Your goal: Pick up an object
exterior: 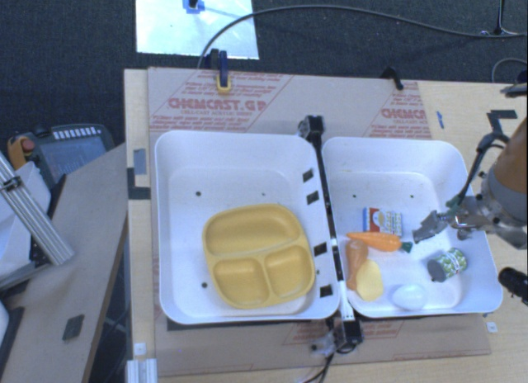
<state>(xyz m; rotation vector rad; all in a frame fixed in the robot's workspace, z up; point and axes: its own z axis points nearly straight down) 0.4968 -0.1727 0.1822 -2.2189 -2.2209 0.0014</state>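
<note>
The right bin (388, 167) holds several small objects. An orange carrot (375, 242) lies across its middle, with a small white, blue and red box (383, 221) just behind it. A yellow fruit-like piece (369, 281) and a tan piece (355, 255) sit by the bin's left wall. A white egg shape (407, 296) rests near the front wall, and a green and white can (447, 264) lies at the right. My gripper (426, 229) hangs over the right half of this bin, just right of the carrot's tip and above the can. Nothing shows in its grasp.
The left bin (190, 167) holds a yellow divided tray (256, 253). A black divider clip strip (322, 208) runs between the bins. The grey arm (499, 208) enters from the right. A cable (289, 11) crosses the dark floor behind the bench.
</note>
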